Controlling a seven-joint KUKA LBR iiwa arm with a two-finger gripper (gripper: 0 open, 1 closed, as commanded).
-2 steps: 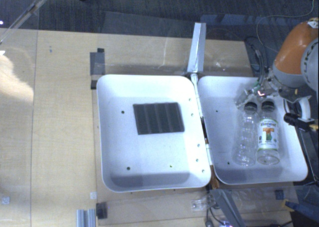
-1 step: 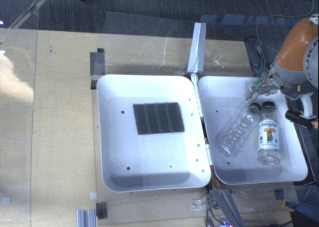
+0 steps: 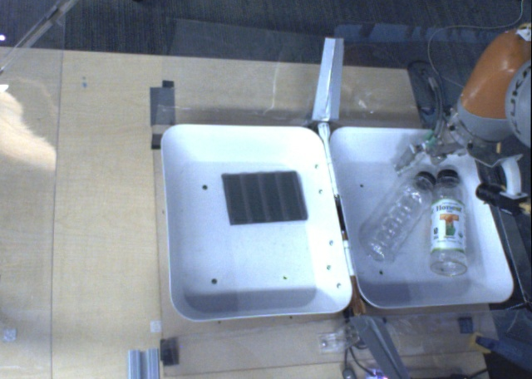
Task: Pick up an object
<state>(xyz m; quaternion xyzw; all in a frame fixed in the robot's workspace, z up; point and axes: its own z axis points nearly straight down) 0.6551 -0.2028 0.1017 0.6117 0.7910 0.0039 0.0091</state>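
Small metal two-finger claw (image 3: 426,146) hangs low over right white bin's (image 3: 366,286) far corner, just beyond two black-capped clear plastic bottles; looks empty, but too small and blurred, cannot tell its state. Ribbed unlabelled clear bottle (image 3: 393,219) lies diagonally; smooth labelled clear bottle (image 3: 448,236) beside it, caps toward claw, so probably lining up on a neck. Left white bin (image 3: 179,203) holds flat dark ribbed rectangular pad (image 3: 264,197)
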